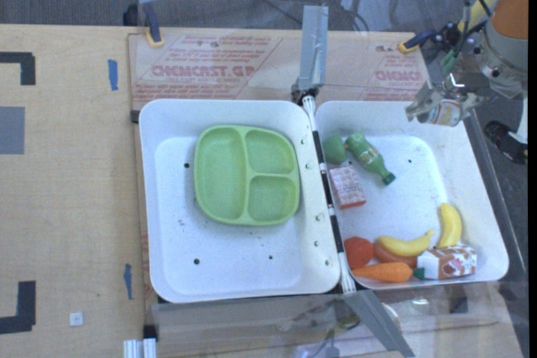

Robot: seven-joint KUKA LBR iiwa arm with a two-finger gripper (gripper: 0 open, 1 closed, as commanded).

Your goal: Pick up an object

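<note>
1. the grey two-finger gripper [442, 109] is hovering over the far right corner of the right shallow white bin [482, 205], nothing between its fingers. the view is too small and cluttered there, so i cannot tell if they are apart or together.
2. step in hand, by my read: approach, no pick target committed yet.
3. the nearest candidate is the small green plastic bottle [369, 157], lying on its side in the far left part of the right bin, just beside a round green fruit [335, 148] and near a flat red-and-white carton [346, 186].
4. the bottle's long axis is running diagonally, fat end toward the far left, narrow neck pointing toward the near right.
5. to do it well: come straight down over the fat body, fingers set across the long axis, not along it. stay off the neck, it looks likely to slip out.
6. the fruit is sitting close on the bottle's left, so i would be biasing the grasp toward mid-body to give the finger room.
7. the near edge is crowded: two yellow toy bananas [450, 224], a red toy tomato [359, 251], an orange toy carrot [384, 272], a small juice box [453, 262]. these are touching or overlapping, a worse first pick.
8. the left white bin [164, 205] is holding a light green divided plastic plate [247, 174], well apart from the gripper.
</note>
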